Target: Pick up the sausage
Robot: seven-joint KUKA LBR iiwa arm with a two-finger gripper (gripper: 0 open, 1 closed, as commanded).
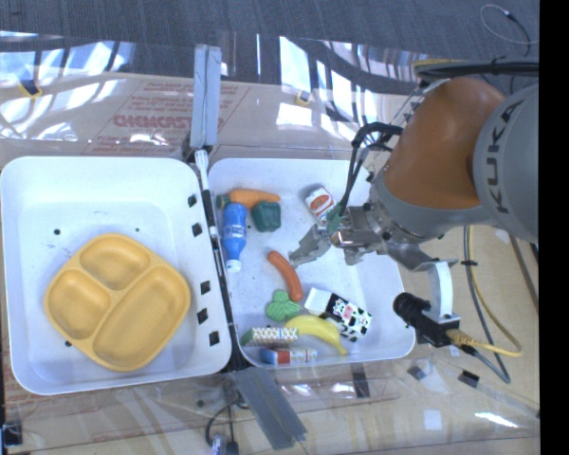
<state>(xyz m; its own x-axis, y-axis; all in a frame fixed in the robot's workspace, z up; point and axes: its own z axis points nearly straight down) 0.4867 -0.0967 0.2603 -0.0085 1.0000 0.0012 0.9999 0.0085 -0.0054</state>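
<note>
Two white bins side by side on the bench. Left bin [28, 282] in the left half of the frame: holds a yellow divided plate [119, 300] with three compartments, lying toward its lower left. Right bin [384, 335] at centre frame: holds the clutter.

Sausage [284, 274] — orange-red, lying flat near the middle of the right bin, slanted from upper left to lower right. Apart from the gripper; nothing touching its upper end, lower end just beside a green toy [284, 308].

Gripper [308, 246] entering from the right of the frame, low over the bin, just right of and slightly above the sausage's upper end. Fingers spread apart, nothing between them. Arm [446, 159] — grey body with orange band — filling the upper right of the frame and covering the bin's right side.

Other contents of the right bin: blue bottle [233, 235] with white cap along the left wall; carrot [254, 197] at the upper left, touching a dark green block [266, 216] just below it; small red-and-white can [319, 200] near the top centre; banana [313, 330] at the bottom, with a black-and-white spotted toy [349, 318] just right of it; a patterned tube [273, 335] and a red-and-white stick [286, 355] along the lower wall.
</note>
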